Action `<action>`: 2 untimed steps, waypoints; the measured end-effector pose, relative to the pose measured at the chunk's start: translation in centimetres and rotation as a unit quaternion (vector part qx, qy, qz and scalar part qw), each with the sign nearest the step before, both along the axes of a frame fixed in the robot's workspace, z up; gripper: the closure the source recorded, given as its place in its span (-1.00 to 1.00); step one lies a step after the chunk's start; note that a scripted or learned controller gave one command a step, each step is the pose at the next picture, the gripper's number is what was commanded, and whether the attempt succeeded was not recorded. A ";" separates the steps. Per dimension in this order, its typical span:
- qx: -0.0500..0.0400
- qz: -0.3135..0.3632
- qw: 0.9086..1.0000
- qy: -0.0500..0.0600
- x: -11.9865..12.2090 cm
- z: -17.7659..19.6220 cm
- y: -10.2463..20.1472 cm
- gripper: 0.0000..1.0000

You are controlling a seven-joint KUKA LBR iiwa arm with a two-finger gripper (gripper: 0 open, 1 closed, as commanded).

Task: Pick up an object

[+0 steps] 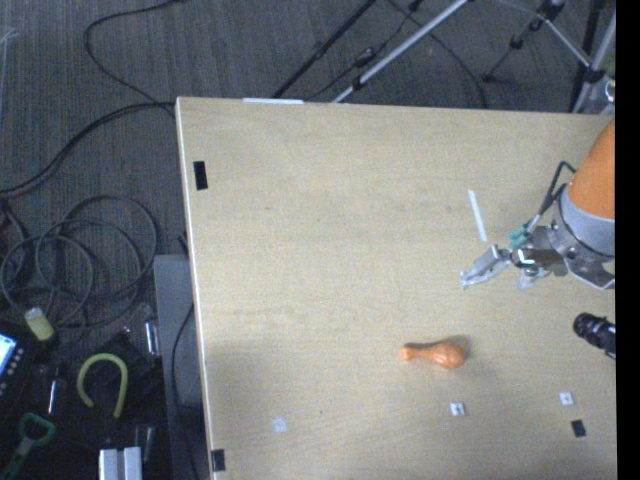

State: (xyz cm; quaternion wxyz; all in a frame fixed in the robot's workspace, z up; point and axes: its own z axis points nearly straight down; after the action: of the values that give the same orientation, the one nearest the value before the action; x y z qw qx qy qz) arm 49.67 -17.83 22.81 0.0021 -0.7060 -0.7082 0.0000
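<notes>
The gripper (497, 268) hangs over the right part of the bench (330, 228), its two metal fingers (480, 271) splayed apart and nothing between them, so it is released and empty. Just beyond it, up and to the left, lies a thin white stick (477, 216), flat on the wood and not touching the gripper. Lower down, and a little left of the gripper, rests an orange toy (437, 353) with a round bulb at one end and a narrow neck pointing left; it sits alone, well apart from the small squares near the front edge. This looks like the approach step, before any grasp. The next move, I judge, calls for shifting over one thing, lining the fingers across its narrow width, descending, then closing.
</notes>
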 end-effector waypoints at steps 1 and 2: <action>-0.003 0.018 1.000 0.001 7.7 -7.1 -4.6 -1.00; -0.004 0.054 0.999 0.000 14.4 -13.2 -4.6 -1.00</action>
State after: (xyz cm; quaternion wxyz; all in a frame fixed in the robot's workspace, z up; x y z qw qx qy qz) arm 64.07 -22.39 9.57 -0.0006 -0.6670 -0.7450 0.0026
